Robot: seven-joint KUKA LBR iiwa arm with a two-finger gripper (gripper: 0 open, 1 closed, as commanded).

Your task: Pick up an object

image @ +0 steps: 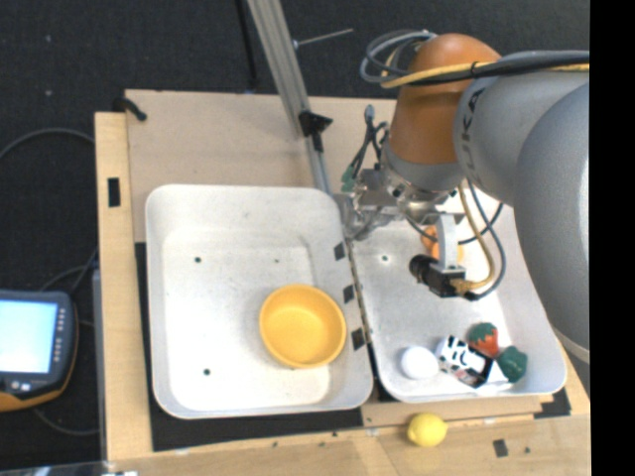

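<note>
Dark carpet surrounds a tan bench (198,137) carrying two white bins side by side. The left bin (198,226) holds a yellow bowl (303,325), upright, near its front right corner. The right bin (397,296) holds a cluster along its front wall: a white ball (418,362), a black-and-white toy (464,359) just beside it, and a red-and-green piece (496,350) touching the toy. A yellow ball (427,429) lies on the bench outside the bins, at the front.

The arm (437,117) stands over the rear of the right bin, its wrist close to the wall between the two bins. The jaws' state cannot be told, and nothing is seen held in them.

Assessment: the approach step is in hand and no object is yet picked. The wrist is well apart from the front cluster and from the bowl. The next move calls for travel over a chosen object, then a descent. The ball, standing slightly apart, looks the cleanest target, though it may roll.
</note>
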